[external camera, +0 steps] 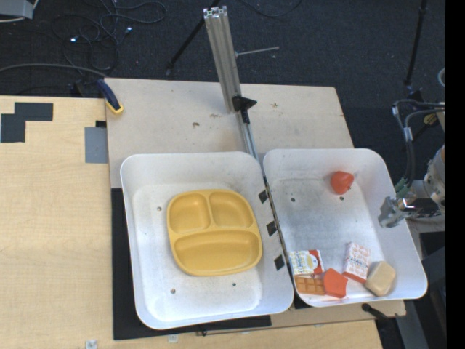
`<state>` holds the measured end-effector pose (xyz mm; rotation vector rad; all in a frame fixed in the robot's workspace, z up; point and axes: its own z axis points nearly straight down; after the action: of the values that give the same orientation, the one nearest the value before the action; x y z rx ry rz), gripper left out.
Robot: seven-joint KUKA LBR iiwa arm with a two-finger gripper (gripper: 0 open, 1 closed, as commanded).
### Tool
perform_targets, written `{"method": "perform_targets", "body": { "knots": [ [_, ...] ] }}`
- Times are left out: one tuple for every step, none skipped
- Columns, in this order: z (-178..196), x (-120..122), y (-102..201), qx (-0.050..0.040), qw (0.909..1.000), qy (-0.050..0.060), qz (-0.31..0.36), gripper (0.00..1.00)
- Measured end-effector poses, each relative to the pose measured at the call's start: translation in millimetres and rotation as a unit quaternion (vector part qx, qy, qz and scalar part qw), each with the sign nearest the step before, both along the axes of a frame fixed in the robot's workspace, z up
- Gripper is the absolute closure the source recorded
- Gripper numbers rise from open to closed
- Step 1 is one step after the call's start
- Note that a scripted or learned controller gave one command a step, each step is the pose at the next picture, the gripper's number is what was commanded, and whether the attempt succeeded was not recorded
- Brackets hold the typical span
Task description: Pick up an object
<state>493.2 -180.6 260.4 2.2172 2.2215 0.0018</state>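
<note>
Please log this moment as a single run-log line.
gripper: right bin's right rim, holding nothing | red object: loose in bin | yellow tray: left bin | pick: not yet done

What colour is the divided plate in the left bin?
Yellow; the divided plate shows plainly in the camera view.

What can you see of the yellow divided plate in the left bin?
The yellow divided plate looks like matte moulded plastic, a rounded square with raised rims. It has three compartments: two smaller ones along the far side and one wide one along the near side, all holding nothing visible. It lies flat and face up, turned slightly askew, near the middle of the left bin, resting on the bin's floor. It stands apart from the bin's walls, and nothing else touches it.
</note>
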Motion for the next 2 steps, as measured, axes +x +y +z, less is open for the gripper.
{"method": "perform_targets", "body": {
  "knots": [
    [-10,27,47,0.0014,1.0000,0.002,0.002,1.00],
    [-24,49,95,0.0013,1.0000,0.003,0.001,1.00]
  ]
}}
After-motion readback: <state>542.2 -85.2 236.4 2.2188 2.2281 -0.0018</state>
